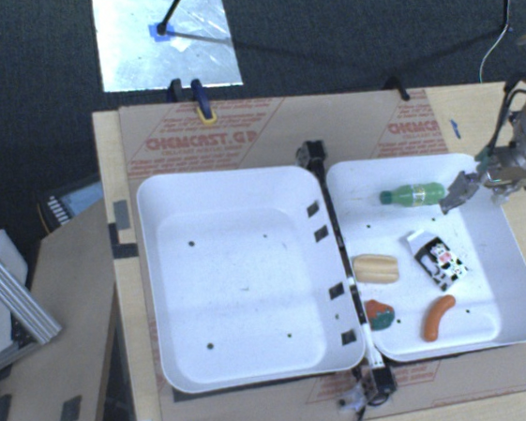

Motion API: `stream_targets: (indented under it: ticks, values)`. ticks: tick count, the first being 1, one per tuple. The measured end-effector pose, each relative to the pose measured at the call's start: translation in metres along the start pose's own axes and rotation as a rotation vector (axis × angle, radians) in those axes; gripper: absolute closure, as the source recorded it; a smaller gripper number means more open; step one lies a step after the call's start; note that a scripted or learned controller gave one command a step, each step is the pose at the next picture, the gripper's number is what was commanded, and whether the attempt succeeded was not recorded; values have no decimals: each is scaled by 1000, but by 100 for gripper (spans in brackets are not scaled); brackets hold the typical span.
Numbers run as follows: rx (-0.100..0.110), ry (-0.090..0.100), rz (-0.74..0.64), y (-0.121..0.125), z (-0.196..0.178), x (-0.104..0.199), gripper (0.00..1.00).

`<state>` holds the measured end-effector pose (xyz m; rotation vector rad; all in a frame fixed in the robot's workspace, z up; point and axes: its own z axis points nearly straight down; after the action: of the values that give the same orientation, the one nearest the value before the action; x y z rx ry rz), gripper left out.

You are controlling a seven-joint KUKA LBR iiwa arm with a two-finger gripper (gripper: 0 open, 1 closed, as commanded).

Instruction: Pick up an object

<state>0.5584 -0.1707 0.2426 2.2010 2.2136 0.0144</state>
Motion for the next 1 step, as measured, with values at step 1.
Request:
stream_targets:
  ticks: [1]
  values:
    - [28, 8, 10, -51, 83, -37, 0]
